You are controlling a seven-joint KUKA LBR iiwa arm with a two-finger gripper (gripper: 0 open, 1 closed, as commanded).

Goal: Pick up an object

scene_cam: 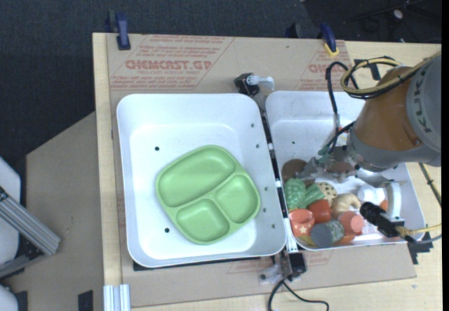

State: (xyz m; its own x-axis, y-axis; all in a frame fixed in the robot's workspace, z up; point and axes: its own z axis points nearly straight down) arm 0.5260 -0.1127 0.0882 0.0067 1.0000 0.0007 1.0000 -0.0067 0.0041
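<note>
The arm [393,120] reaches in from the right over the right bin [302,109], its orange band and grey wrist covering much of that bin's far side. The gripper [335,162] sits low above a heap of small objects [319,208] — whether its fingers are apart or together I cannot tell, since the wrist hides them. The heap crowds the bin's near end: green, red, orange and grey pieces, hard to separate. The left bin [140,120] holds a green divided plate [207,194], well apart from the gripper.
</note>
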